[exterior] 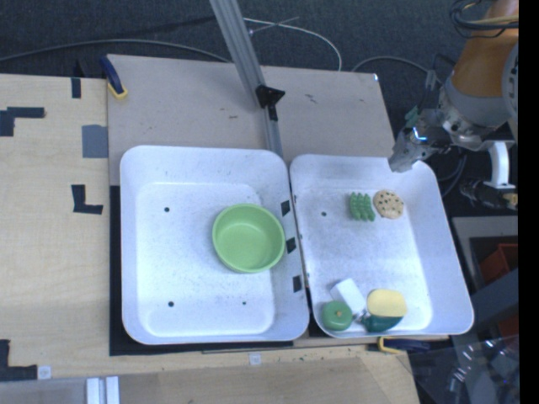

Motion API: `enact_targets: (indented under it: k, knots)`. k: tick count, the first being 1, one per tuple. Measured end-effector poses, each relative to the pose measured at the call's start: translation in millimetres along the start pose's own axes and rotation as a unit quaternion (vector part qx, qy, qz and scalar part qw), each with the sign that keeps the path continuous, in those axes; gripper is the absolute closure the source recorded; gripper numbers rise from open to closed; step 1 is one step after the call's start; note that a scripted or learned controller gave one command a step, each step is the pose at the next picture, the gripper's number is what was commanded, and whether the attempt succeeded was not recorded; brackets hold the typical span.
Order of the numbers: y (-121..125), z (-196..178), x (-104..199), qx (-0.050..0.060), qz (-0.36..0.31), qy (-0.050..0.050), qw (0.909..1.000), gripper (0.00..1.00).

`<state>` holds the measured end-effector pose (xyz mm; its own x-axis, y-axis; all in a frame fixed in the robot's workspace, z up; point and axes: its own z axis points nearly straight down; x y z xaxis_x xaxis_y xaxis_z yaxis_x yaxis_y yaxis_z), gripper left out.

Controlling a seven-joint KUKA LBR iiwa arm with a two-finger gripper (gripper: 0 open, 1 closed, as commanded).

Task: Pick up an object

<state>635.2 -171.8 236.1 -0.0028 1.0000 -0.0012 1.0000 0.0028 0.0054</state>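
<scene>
The bench [50, 225] is pale wood at the left, with a tan board behind the bins and dark tape marks on its surface; beyond it lies dark carpeted floor [126, 7] crossed by loose cables. Two shallow white bins sit side by side and touching. The left bin [160, 310] holds one green bowl [248, 238], upright, near its right wall. The right bin [421, 251] carries the smaller things in two groups, well apart. Near its far edge a green ridged piece [361, 206] lies just beside a round speckled cookie [388, 204]. In the near corner a yellow block [386, 302], a white block [348, 293], a green round toy [337, 316] and a dark green piece [384, 322] crowd together, touching (a tight cluster against the bin wall). A grey metal pole [240, 45] slants across the board, ending at the seam between bins. The arm [484, 74] stands at the right, its gripper [407, 155] hovering over the right bin's far right rim, near the cookie; whether it is wide or narrow I cannot tell.
</scene>
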Motion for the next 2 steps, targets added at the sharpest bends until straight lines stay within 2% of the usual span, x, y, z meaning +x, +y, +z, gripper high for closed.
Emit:
enact_targets:
  k: [1,2]
  knots:
    - [1,-43,0,0.001,0.001,0.0,1.0,1.0]
    - [-16,-27,55,0.004,-0.001,0.001,1.0,1.0]
